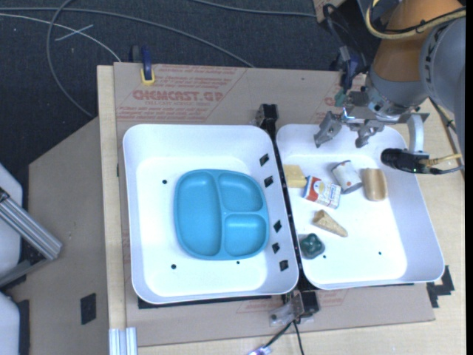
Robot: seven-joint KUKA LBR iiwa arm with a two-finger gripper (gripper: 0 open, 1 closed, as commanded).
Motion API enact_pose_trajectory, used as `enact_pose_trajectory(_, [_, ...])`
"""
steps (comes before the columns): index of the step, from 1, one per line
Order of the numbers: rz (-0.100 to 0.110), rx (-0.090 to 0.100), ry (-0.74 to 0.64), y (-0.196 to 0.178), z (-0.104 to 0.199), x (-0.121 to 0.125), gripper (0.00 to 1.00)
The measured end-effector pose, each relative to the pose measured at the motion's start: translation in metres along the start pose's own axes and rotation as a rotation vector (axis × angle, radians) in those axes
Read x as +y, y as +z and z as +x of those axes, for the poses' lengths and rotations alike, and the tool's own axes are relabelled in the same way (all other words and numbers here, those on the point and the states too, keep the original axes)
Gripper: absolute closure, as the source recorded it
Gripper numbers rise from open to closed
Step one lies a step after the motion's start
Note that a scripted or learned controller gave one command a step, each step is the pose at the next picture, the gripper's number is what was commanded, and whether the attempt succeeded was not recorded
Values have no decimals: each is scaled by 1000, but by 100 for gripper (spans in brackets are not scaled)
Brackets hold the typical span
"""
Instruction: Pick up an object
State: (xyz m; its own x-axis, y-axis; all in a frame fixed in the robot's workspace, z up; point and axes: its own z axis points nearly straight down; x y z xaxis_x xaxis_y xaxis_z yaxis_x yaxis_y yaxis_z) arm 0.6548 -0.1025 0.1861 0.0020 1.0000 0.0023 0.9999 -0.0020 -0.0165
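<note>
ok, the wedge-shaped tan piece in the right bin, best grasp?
Probably from straight above, jaws across the wedge near its wider right end, closing on its two long sides. It lies flat, pointing left toward the bin wall, apart from the red-and-white packet above it and the dark green object below, so both sides look open.

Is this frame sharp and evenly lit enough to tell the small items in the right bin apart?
Camera view: even light and soft shadows, mild glare on the white right bin; the small items are slightly soft but separable; gripper a little blurred above them.
</note>
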Motion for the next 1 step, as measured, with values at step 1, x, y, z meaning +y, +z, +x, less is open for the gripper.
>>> enact_pose_trajectory(1, [-15,-1,-2,-10,0,3,0])
